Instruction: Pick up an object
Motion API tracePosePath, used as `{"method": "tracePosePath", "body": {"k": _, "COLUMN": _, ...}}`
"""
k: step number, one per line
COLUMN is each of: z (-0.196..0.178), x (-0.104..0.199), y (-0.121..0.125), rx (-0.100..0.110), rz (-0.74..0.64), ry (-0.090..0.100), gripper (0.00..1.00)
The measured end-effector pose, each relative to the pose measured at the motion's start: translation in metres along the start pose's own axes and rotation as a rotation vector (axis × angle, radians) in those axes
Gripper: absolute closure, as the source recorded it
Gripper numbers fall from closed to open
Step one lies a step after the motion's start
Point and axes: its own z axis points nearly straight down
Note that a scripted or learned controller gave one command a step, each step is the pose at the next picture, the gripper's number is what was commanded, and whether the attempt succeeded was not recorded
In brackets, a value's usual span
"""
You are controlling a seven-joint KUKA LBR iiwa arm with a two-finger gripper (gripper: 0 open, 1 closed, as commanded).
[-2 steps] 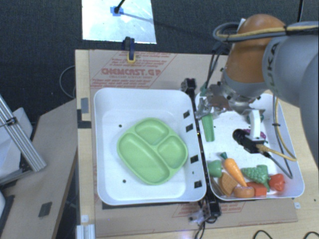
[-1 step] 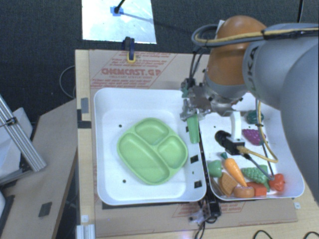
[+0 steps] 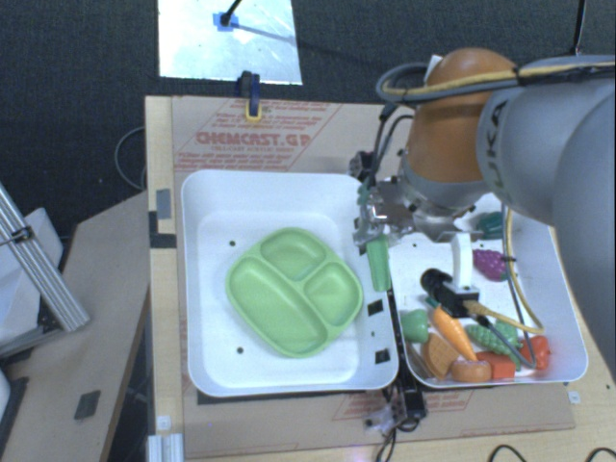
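My gripper (image 3: 372, 227) hangs over the wall between the two white bins, at the left edge of the right bin (image 3: 568, 354). A long green toy vegetable (image 3: 377, 264) sticks down from between its fingers, and the gripper is shut on it. The vegetable's lower end hovers just above the dividing rim. The grey arm with its orange band (image 3: 452, 114) comes in from the right and hides the back of the right bin.
A light green divided plate (image 3: 294, 292) lies in the left bin (image 3: 207, 258). The right bin's front holds several toy foods: an orange carrot (image 3: 450, 331), a purple grape bunch (image 3: 489, 263), a green piece (image 3: 414, 325), and red pieces (image 3: 500, 364).
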Motion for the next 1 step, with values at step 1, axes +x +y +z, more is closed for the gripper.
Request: {"method": "tracePosePath", "body": {"k": 1, "z": 0.0036, "x": 0.0107, "y": 0.0164, "rx": -0.003, "rz": -0.005, "ry": 0.001, "gripper": 1.00}}
